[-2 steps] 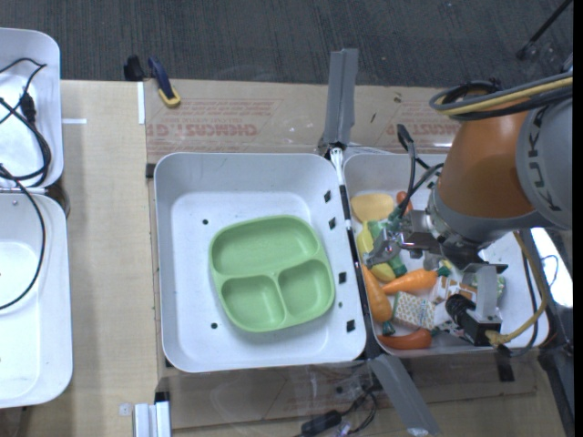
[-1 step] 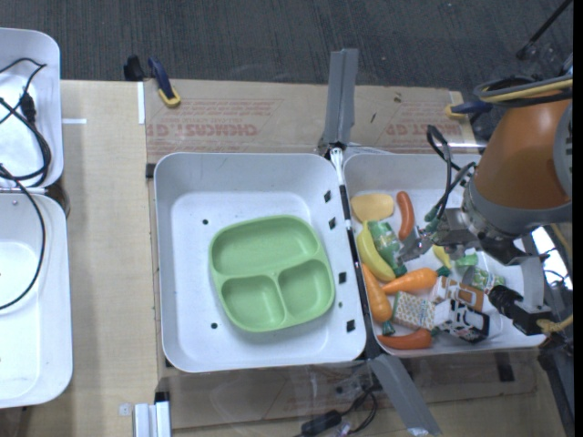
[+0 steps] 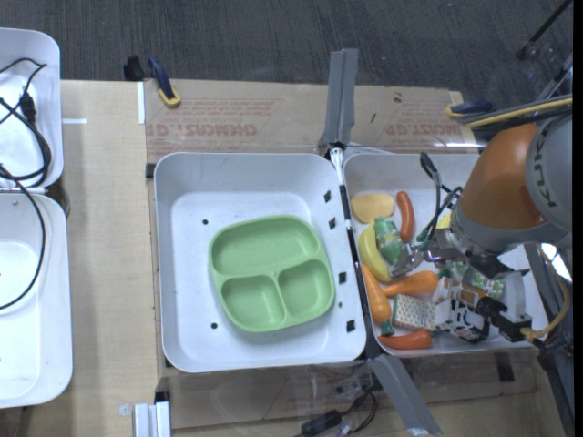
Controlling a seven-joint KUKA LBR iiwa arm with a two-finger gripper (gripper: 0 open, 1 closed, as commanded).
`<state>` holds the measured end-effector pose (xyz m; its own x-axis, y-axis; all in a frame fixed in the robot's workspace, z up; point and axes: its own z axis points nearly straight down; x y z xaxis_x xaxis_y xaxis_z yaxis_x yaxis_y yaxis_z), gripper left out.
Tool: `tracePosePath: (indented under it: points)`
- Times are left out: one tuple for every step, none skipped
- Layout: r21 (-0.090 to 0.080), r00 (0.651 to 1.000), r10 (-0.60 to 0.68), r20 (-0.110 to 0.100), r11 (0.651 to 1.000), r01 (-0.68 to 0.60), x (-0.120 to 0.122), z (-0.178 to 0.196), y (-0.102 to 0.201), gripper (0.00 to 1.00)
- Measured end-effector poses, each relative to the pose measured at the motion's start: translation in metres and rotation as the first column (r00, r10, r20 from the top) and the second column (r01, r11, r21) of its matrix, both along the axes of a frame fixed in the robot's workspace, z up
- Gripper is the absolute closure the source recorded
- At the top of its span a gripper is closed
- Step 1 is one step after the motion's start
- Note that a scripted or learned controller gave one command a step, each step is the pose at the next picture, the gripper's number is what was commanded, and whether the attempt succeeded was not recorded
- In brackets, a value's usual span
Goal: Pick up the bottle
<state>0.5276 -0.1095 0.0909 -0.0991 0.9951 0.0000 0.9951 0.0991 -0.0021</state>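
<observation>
Green is the colour that marks the bottle [image 3: 386, 238]: it is a small object with a green label, and it lies in the right bin [image 3: 401, 164], near the wall which this bin shares with the left one. It lies among many toy foods. A yellow banana [image 3: 371, 255] lies just beside it on the left, a yellow round piece [image 3: 372, 207] lies above it, and a red sausage [image 3: 405, 215] lies on its upper right side. Below it there is an orange carrot [image 3: 416, 283], then a square waffle [image 3: 412, 312] and a red piece [image 3: 407, 339] at the lower wall.

The arm [image 3: 501, 189], with its orange band, reaches into the right bin from the right. The gripper [image 3: 407, 260] is low over the food, just beside the bottle on its lower right and above the carrot. I cannot tell if the gripper is released or clenched, because this part is small and mixed with the objects. The bottle lies in the bin, beside the gripper.

The left bin [image 3: 168, 244] holds a light green plate [image 3: 271, 271] with three compartments. Both bins stand on a brown cardboard sheet [image 3: 237, 116].
</observation>
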Motion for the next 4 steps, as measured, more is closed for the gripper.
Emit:
tracePosePath:
  points:
    - [-0.001,1.0,-0.025,0.001,1.0,0.025,0.043,0.1,0.081,0.0]
    - [-0.001,1.0,-0.013,-0.001,1.0,0.013,0.018,0.1,0.071,0.0]
    - [0.0,1.0,0.012,-0.001,1.0,-0.012,-0.003,0.1,0.062,0.0]
    - [0.0,0.989,0.145,0.0,0.989,-0.145,0.026,0.024,-0.03,0.0]
